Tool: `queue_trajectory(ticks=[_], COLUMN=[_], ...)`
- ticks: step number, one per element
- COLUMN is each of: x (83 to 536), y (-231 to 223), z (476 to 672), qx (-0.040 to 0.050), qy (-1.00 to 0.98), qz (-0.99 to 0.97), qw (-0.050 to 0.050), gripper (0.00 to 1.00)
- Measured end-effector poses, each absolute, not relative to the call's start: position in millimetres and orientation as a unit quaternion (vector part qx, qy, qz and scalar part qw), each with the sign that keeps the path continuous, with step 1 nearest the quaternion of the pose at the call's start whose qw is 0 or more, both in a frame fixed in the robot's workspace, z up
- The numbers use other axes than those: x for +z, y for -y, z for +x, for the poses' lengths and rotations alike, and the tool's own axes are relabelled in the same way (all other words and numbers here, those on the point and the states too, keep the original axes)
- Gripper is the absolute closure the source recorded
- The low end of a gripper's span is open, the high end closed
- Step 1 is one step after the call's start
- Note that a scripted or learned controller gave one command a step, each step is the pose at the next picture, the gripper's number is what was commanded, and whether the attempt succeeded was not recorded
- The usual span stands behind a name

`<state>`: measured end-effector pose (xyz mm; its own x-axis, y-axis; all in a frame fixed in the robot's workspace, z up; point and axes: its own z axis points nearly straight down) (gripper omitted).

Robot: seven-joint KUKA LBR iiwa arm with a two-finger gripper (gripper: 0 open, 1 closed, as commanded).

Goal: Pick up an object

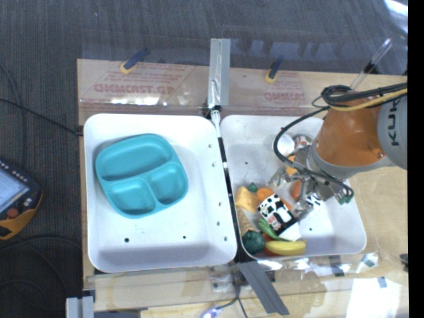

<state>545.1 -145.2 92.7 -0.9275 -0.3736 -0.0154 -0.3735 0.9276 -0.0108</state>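
Nearest edge of right bin (331, 240): yellow banana (286, 247) lying flat along the front wall; dark green round piece (252, 242) just left of it, touching or nearly so; both in the front-left corner of that bin.

Just behind them: black-and-white cow-patterned block (275, 212), tilted, resting on the pile; a green strip under its front edge; orange piece (264, 194) and yellow-tan wedge (246, 199) beside it against the divider side; small toys all clustered, touching one another.

Gripper (301, 191) is down over the right side of that cluster, just beside the cow block; finger spacing hidden in clutter and wrist hardware, so cannot tell, nor whether anything is pinched; something orange shows near the tips, unclear what.

Behind: orange band of arm (350, 136) over the bin's back-right area; black cable (291, 128) looping off it.

Left bin (112, 244): teal three-compartment plate (140, 173), well apart from the toys, nothing in its compartments.

Far: cardboard sheet (152, 85) under both bins.
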Motion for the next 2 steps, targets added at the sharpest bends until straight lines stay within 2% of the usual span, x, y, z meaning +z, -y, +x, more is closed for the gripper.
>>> queue_trajectory(ticks=[1, 2], x=[93, 93], y=[123, 97], z=[555.4, 524.6], qx=[-0.006, -0.0054], qy=[-0.978, -0.978], qz=[-0.207, -0.209], qw=[0.009, 0.011], gripper=[0.0, 0.0])
